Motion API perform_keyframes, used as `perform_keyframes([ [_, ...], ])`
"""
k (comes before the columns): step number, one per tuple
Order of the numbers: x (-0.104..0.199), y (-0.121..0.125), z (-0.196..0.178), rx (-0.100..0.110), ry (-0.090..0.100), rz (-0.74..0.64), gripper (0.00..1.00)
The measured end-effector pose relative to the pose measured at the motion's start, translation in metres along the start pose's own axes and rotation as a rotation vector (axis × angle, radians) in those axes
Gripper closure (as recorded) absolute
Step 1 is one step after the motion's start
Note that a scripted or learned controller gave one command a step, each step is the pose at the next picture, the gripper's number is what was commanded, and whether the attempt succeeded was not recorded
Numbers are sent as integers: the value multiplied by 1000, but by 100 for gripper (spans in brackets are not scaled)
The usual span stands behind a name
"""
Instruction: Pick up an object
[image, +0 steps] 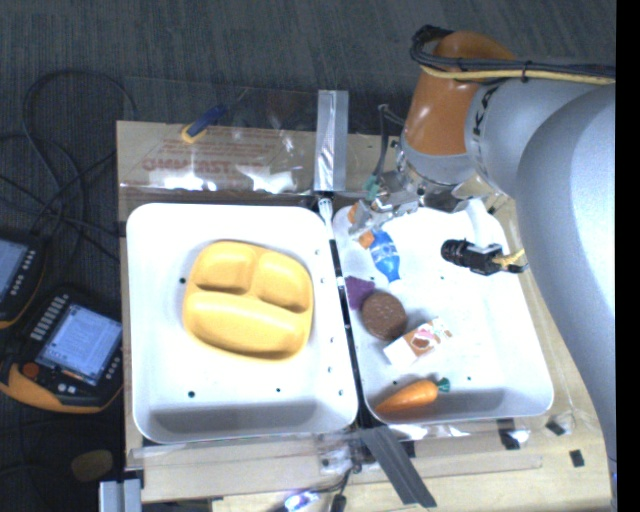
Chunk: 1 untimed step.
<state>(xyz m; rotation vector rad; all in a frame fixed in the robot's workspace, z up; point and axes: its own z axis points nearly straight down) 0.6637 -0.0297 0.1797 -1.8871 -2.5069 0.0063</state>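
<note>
Hovering at the right bin's (520, 330) far-left corner, gripper (372, 215) above blue packet (385, 257); finger state cannot be told. Brown disc (383, 314), carrot (408, 396) crowd left; right half open.

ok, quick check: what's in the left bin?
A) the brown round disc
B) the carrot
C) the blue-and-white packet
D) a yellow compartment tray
D: the yellow compartment tray lies alone in the left bin; the carrot, brown disc and blue-and-white packet all sit in the right bin.
</note>
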Motion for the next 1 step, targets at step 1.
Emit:
perform_keyframes([
  [1, 17, 10, -42, 1, -4, -79, 100],
])
